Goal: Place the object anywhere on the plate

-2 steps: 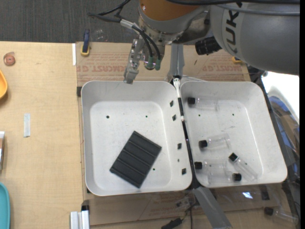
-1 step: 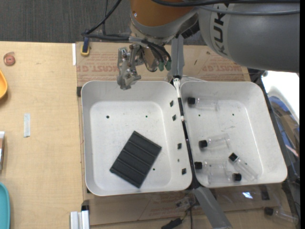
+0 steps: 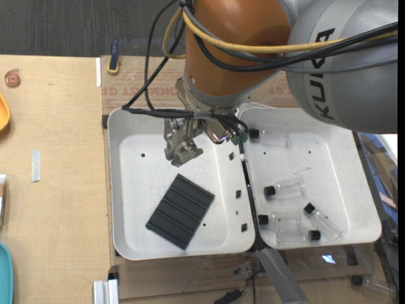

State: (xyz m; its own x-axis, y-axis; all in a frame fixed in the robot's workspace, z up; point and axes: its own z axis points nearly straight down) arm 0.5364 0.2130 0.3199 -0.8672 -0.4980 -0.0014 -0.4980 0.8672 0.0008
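A dark ribbed rectangular plate (image 3: 181, 210) lies tilted on the floor of the left bin (image 3: 126, 233), towards its front. My gripper (image 3: 183, 152) hangs over the back middle of that bin, a little beyond the plate's far corner and apart from it. I cannot make out whether anything is in it. Several clear vials with black caps lie in the right bin (image 3: 354, 233), among them one (image 3: 285, 189) near its middle, one (image 3: 318, 216) nearer the front and one (image 3: 254, 133) at the back left corner.
The arm's big orange band (image 3: 237, 37) and grey body cover the back of both bins. Black and yellow cables (image 3: 158, 109) loop beside the wrist. The wooden bench (image 3: 50, 170) at left bears small items; a blue clamp (image 3: 114, 54) stands behind the left bin.
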